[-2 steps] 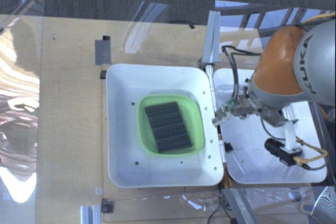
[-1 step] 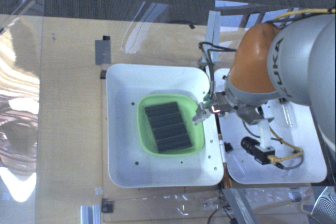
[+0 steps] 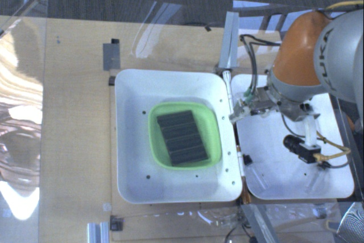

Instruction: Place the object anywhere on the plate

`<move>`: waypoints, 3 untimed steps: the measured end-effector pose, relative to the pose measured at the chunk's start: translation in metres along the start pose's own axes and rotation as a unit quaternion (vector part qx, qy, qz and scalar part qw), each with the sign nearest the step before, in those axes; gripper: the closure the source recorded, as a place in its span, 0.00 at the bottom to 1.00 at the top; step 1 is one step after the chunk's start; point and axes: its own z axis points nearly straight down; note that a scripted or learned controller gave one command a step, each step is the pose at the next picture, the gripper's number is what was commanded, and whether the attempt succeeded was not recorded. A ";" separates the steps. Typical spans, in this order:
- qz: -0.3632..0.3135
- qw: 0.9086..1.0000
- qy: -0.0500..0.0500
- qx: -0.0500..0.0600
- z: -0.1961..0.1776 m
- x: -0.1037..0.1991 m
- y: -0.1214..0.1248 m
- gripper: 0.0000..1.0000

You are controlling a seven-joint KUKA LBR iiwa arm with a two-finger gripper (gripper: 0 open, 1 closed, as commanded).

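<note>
Object (image 3: 181,138): dark grey ribbed slab, lying flat and slightly askew on the green plate (image 3: 156,132), well apart from the claw (image 3: 239,112) and toward view-left of it, a little nearer the camera. Nothing touches it.
Plate sits mid-floor of the left white bin (image 3: 131,139), the bin beside the claw on the side away from the arm.
Claw hangs over the seam between the two bins, its tip at the left bin's rim. Nothing seen held. Whether it is wide or narrow: cannot tell from this angle.
Right white bin (image 3: 273,182) lies under and behind the claw, beneath the wrist.
Arm (image 3: 301,48), orange band showing, rises view-right of the claw.
Worktop (image 3: 74,122), pale wood, stretches beyond the left bin; small grey block (image 3: 112,55) sits on it, farther back than the claw.
</note>
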 end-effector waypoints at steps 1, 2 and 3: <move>0.034 0.999 0.000 0.000 -0.040 -0.015 -0.041 0.00; 0.038 0.999 0.000 0.001 -0.035 -0.071 -0.069 0.00; 0.056 0.998 -0.002 -0.001 -0.088 -0.153 -0.087 0.00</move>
